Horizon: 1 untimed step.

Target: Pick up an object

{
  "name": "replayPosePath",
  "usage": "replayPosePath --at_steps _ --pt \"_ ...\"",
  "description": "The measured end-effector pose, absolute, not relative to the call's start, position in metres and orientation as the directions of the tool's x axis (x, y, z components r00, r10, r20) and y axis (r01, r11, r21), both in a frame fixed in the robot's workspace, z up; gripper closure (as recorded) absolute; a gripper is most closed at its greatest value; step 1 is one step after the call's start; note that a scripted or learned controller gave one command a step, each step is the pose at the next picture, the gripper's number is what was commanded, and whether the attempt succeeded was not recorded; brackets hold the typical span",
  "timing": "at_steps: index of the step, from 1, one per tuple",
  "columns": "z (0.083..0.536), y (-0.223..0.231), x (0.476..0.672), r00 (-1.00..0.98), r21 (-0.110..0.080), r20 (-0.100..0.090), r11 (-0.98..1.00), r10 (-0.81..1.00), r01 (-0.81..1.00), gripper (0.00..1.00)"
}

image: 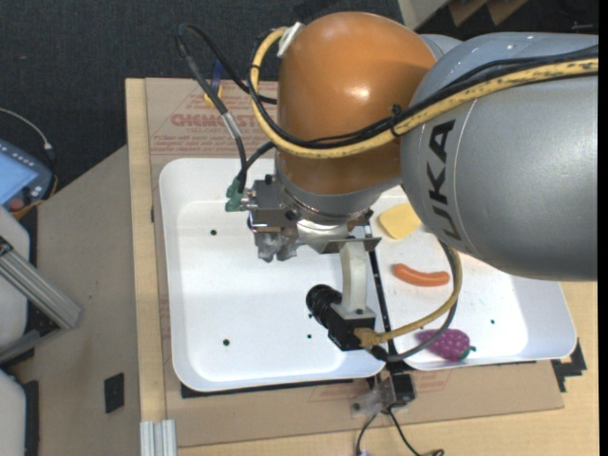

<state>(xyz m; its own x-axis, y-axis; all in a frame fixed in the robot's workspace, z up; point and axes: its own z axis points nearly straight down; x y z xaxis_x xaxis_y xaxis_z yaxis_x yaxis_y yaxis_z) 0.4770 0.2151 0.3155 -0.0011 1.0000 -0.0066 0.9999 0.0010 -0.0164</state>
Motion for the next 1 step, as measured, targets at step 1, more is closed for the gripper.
replayPosePath --at_steps 1 --pt "0.1577 0.2245 0.4774 0.001 -0.010 -0.003 -0.001 1.000 1.000 1.00"
